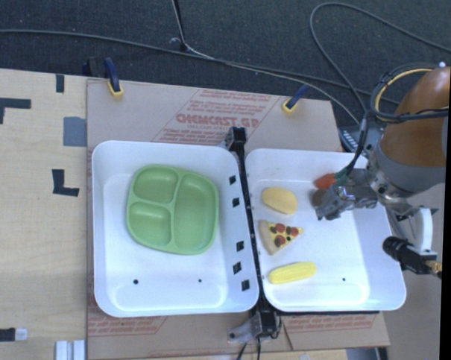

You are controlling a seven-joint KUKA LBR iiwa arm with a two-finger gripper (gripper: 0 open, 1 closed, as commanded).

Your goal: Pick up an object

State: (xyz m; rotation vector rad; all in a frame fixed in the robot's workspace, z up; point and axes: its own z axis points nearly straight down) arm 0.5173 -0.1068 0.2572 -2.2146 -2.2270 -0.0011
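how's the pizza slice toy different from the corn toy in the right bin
The pizza slice is a flat wedge, tan with red and dark toppings; the corn is a plain yellow, rounded, elongated cob. The pizza slice lies in the middle of the right bin, its tip pointing toward the near edge; the corn lies nearer that edge, stretched roughly left to right. Both are toy foods lying free on the bin floor, apart from the gripper.

Gripper (330, 205) hangs in the right bin (370, 294) near bun (279, 199), pizza (279, 234), corn (291, 272); green plate (173, 209) in the left bin (109, 282).
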